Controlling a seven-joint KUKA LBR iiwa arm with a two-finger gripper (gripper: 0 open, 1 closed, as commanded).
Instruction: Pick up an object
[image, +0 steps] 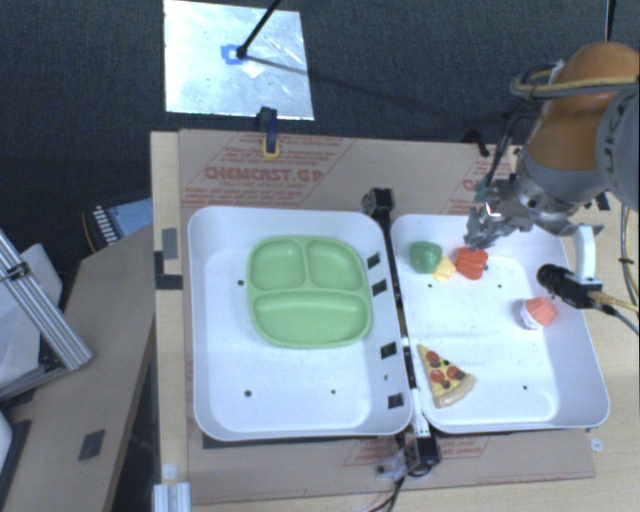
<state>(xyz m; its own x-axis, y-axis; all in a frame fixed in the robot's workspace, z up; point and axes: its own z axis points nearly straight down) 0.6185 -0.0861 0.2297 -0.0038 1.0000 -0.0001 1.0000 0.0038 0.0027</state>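
The right bin (560, 390) holds several toy foods: a green-and-yellow piece (427, 257), a red-orange piece (470, 264), a pink-and-white piece (537, 313) and a pizza slice (445, 374). My gripper (480, 237) hangs at the bin's far side, directly above the red-orange piece and almost touching it. I see nothing held between its fingers. The arm reaches in from the upper right.
The left bin (215, 330) holds a green divided plate (307, 291). A black clamp (379, 201) sits at the far end of the ridge between the bins. A black part of the arm (566, 284) hangs over the right bin's right side.
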